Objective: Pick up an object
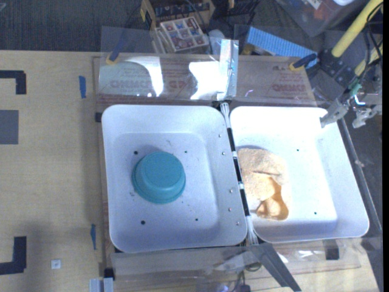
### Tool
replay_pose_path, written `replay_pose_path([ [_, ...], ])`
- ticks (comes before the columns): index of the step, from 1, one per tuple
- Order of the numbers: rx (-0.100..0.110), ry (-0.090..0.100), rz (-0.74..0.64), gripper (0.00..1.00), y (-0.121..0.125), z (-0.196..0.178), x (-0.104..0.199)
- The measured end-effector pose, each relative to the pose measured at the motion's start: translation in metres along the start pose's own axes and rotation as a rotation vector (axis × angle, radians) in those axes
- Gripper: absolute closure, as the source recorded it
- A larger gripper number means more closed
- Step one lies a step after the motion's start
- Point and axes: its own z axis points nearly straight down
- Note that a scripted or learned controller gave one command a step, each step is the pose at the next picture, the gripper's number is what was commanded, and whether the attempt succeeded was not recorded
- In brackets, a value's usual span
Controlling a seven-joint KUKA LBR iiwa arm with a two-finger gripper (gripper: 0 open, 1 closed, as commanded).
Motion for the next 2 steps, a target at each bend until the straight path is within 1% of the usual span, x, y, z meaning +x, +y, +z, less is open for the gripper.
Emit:
replay_pose_path([
  [1,0.000,0.000,-0.042,0.00,-0.039,0.086,0.063],
  [2,-0.019,-0.005,-0.061,0.00,-0.065,0.166,0.109],
])
